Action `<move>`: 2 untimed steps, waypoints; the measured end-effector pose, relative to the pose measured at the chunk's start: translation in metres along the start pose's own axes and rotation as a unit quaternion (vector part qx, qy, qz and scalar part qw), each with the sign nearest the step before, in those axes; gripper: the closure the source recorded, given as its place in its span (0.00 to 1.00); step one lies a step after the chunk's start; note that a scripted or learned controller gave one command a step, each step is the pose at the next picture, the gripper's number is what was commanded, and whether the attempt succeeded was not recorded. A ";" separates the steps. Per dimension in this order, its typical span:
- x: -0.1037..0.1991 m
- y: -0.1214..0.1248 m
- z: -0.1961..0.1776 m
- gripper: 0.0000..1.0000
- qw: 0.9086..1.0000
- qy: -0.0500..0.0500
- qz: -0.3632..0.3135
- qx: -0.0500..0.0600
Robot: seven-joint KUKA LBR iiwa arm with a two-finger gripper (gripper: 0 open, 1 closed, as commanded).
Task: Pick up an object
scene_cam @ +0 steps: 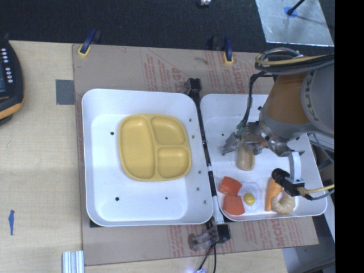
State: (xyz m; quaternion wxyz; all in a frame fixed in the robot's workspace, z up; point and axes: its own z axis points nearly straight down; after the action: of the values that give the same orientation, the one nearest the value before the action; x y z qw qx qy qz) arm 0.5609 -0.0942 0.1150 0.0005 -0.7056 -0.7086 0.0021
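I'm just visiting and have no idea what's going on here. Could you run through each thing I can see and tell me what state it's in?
Yellow divided plate: lying flat in the left bin, nothing in its compartments.
Tan piece: in the right bin, right under the gripper.
Red pieces: lying loose, side by side.
Small yellow ball: loose beside them.
Carrot: lying near the front right corner.

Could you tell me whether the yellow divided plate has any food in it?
Empty: all three compartments of the yellow plate show bare yellow. The food pieces lie in the right bin.
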 end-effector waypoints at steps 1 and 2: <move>-0.031 0.041 0.023 0.00 1.000 0.000 0.002 -0.003; -0.073 0.098 -0.017 0.00 1.000 -0.001 -0.001 -0.005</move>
State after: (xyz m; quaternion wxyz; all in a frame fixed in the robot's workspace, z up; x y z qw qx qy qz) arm 0.6597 -0.1670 0.1314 -0.0038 -0.7052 -0.7090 -0.0009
